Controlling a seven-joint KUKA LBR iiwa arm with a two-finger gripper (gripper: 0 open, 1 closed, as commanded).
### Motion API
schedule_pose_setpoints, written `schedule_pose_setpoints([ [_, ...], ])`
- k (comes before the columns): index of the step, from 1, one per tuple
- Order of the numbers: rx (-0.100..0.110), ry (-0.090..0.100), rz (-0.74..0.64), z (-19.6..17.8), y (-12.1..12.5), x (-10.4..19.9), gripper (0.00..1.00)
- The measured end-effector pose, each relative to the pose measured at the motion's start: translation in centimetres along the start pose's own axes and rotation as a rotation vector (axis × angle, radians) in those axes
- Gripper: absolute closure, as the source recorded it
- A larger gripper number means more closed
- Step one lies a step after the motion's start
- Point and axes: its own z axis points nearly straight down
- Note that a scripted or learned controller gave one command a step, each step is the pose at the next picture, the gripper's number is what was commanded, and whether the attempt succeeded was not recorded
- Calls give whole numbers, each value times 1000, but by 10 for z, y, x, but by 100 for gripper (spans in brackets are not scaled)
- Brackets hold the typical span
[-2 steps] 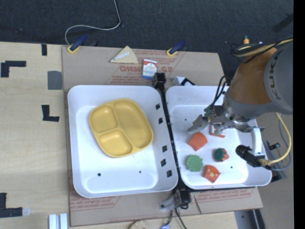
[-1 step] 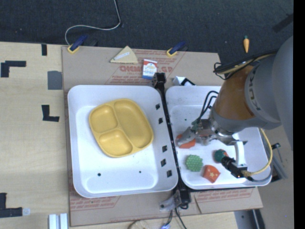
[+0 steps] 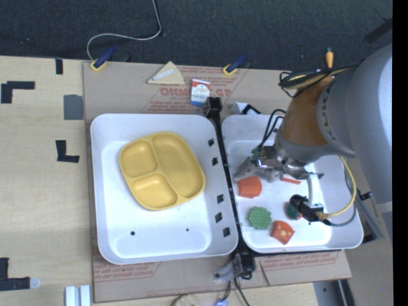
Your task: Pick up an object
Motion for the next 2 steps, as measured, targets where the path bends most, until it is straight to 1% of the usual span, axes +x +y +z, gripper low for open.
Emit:
schedule_pose_setpoints([
  [1, -5, -3, 0, -1, -29, 0, 0],
  [2, -4, -3, 0, -10, -30, 0, 100],
])
